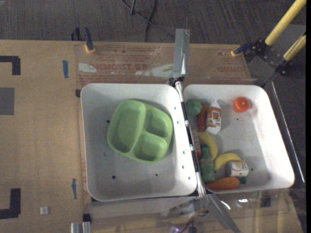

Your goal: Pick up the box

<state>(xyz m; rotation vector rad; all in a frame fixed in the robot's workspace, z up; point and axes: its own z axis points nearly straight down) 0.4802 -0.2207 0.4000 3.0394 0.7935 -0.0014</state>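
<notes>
Here: the box [214,117], a small white carton with an orange label, lies in the right bin [272,144] near its left wall, just beside a red sausage-shaped toy [202,119] and above a banana [208,142]. An orange ball [241,104] sits apart to its right. Left bin [97,174] holds a green divided plate [141,130]. My gripper's state: cannot tell.

In the right bin [272,130], toys crowd the left wall: a box [214,117] touches a sausage [202,119], with bananas [218,152] below. You have open floor toward its right side; only an orange ball [241,104] sits there.
</notes>
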